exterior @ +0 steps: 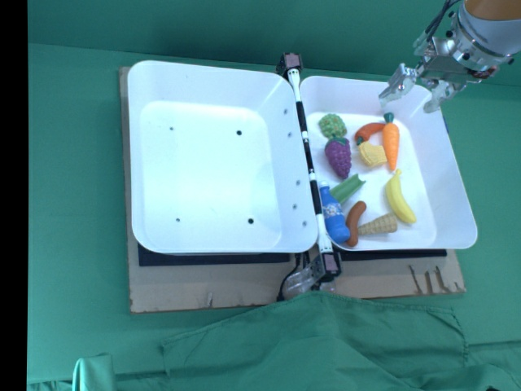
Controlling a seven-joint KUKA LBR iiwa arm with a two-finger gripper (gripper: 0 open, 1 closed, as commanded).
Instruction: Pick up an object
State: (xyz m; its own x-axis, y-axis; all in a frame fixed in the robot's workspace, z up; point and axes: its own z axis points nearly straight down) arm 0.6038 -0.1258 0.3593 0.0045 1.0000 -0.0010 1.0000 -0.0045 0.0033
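The right bin (453, 187) holds several toy foods: a green broccoli (331, 125), purple grapes (339, 156), an orange carrot (391, 142), a yellow banana (398, 198), a blue bottle (332, 213), a brown sausage (355, 221) and a waffle cone (378, 226). My gripper (418, 89) hangs above the bin's far edge, up and right of the carrot. Its fingers (395, 84) stand apart with nothing between them.
The left bin (155, 88) sits beside the right one, with a black-and-white divider bar (308, 157) between them. Both rest on brown cardboard (203, 292). Crumpled green cloth (326, 340) lies along the front.
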